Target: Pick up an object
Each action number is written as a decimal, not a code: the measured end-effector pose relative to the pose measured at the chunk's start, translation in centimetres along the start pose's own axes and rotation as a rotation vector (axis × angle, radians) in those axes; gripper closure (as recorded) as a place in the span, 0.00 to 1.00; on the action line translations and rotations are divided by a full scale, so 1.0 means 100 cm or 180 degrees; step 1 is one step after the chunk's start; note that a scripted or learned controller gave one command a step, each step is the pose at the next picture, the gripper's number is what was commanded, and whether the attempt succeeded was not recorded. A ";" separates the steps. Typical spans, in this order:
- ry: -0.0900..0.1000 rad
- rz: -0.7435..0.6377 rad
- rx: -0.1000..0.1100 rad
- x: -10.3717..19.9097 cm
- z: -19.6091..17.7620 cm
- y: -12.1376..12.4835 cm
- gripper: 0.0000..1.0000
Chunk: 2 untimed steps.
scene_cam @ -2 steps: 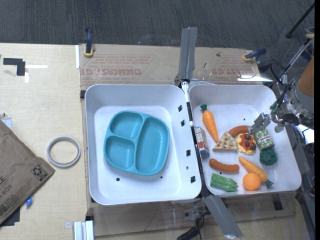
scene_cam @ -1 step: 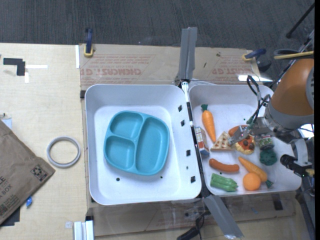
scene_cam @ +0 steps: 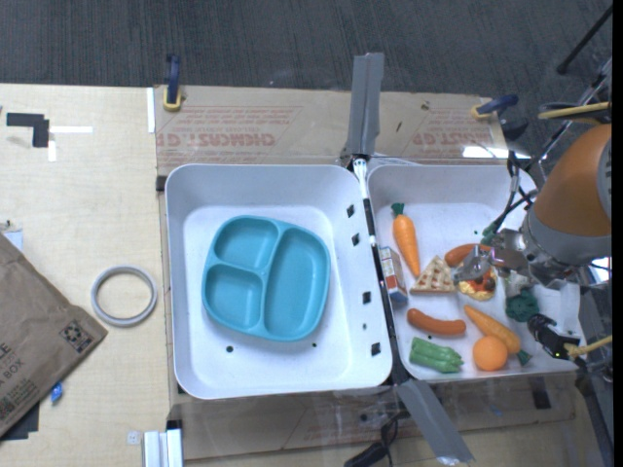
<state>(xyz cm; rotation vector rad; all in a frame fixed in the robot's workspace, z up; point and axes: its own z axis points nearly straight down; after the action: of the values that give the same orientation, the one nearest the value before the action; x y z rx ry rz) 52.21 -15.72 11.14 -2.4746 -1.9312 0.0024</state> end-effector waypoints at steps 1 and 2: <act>0.0051 -0.0281 0.0007 0.005 0.020 0.050 0.00; 0.0015 -0.0263 -0.0029 -0.003 0.006 0.052 1.00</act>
<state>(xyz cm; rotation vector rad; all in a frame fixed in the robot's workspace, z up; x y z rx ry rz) 57.24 -17.24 10.51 -2.3961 -2.0342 -0.0126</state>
